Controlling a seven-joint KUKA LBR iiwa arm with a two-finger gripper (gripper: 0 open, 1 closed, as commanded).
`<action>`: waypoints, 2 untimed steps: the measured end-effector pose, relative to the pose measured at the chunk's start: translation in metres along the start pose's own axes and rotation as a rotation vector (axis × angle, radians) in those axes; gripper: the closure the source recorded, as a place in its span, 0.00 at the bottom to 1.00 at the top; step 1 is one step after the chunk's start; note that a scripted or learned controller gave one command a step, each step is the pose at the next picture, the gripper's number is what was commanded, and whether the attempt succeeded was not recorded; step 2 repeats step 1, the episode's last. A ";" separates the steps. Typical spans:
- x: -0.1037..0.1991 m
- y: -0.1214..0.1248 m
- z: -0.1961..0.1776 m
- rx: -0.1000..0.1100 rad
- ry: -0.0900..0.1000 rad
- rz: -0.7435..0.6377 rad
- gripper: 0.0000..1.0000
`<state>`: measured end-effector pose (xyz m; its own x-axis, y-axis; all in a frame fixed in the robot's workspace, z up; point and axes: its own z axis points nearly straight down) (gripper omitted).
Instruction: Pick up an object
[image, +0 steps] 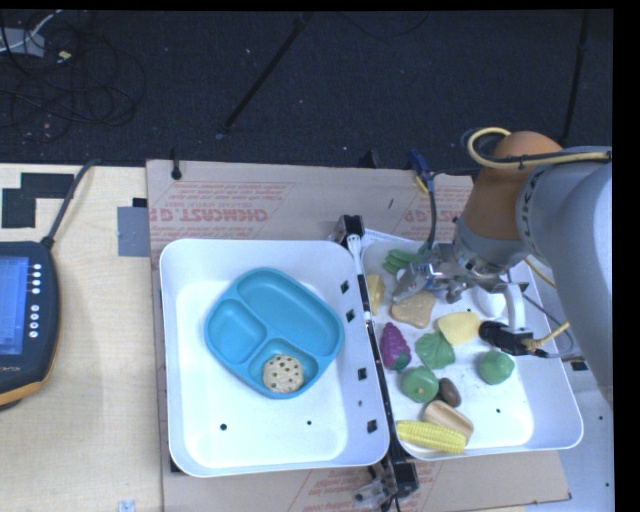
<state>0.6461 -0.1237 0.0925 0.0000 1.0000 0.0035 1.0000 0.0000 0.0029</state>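
My gripper (428, 280) hangs low over the back left part of the right bin (545, 425). It is just above a tan bread slice (412, 311) and next to a green leafy piece (399, 258). Nothing can be seen held in it. Around it lie a pale yellow piece (458, 327), a purple eggplant (395, 346), three green vegetables (434, 350) (420, 383) (495, 367), a brown piece (449, 391), a hot dog bun (447, 415) and a corn cob (432, 436).
The left bin (190, 300) holds a blue divided plate (250, 325) with a cookie (283, 373) in its near compartment. A black divider (366, 340) runs between the bins. A tablet pendant (20, 310) lies on the bench at far left.
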 end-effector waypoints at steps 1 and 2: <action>-0.037 0.000 -0.101 -0.007 -0.008 0.001 0.00; -0.037 0.000 -0.101 -0.007 -0.008 0.001 0.00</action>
